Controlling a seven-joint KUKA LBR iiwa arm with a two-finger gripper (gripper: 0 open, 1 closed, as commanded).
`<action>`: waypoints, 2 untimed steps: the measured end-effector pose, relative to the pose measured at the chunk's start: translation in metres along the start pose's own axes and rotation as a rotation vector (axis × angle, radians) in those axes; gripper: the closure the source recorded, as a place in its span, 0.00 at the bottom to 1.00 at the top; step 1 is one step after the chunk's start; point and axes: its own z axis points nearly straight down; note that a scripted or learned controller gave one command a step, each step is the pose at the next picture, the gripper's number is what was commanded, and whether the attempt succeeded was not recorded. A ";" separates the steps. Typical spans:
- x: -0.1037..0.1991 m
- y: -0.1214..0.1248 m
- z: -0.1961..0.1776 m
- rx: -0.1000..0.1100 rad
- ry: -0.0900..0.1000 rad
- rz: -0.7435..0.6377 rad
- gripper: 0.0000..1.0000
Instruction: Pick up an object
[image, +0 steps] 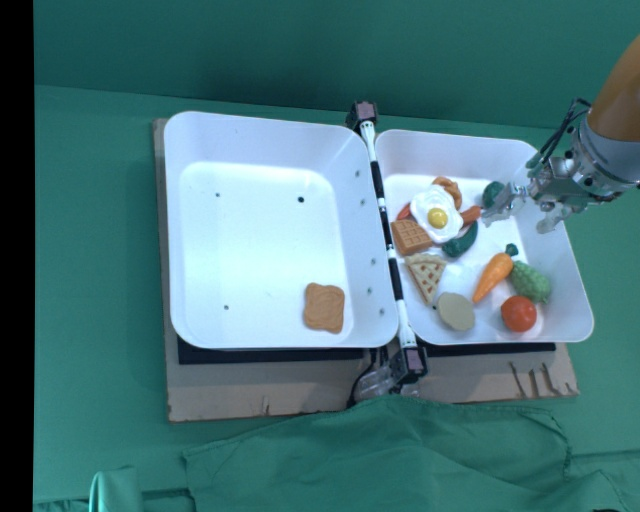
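A grey arm with an orange band reaches in from the right over 2 white bins, its gripper (503, 201) above the right bin (570, 300) with a small dark green toy (493, 193) at its fingertips; whether the fingers are closed on it cannot be told. Below lie a fried egg (437, 214), waffle square (410, 236), waffle wedge (427, 274), carrot (492, 276), tomato (518, 313), a green vegetable (530, 281) and a beige oval (456, 311). The left bin (250, 230) holds 1 brown cookie (324, 306).
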 end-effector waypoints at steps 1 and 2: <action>0.000 -0.006 0.042 0.000 0.000 0.000 0.00; 0.003 0.003 0.089 -0.019 -0.006 0.001 0.00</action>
